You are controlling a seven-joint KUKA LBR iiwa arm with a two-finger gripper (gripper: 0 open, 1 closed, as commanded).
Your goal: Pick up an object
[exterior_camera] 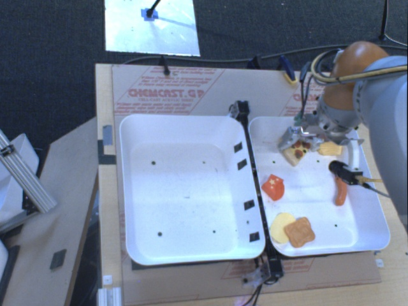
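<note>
From the right, the grey arm's hand (pixel 299 140) is lowered into the far end of the right white bin (pixel 370 231), over a small yellow-and-red toy (pixel 298 150). I cannot tell its grip. A red block (pixel 273 187) lies nearer.

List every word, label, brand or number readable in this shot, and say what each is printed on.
"CHEMCAST GP": red print on the brown protective sheet under the two bins, readable behind the left bin.
More red print of the same kind on the sheet behind the right bin near the arm: partly hidden, not readable.
Faint smaller red lines around the logo: too blurred to read.
</note>
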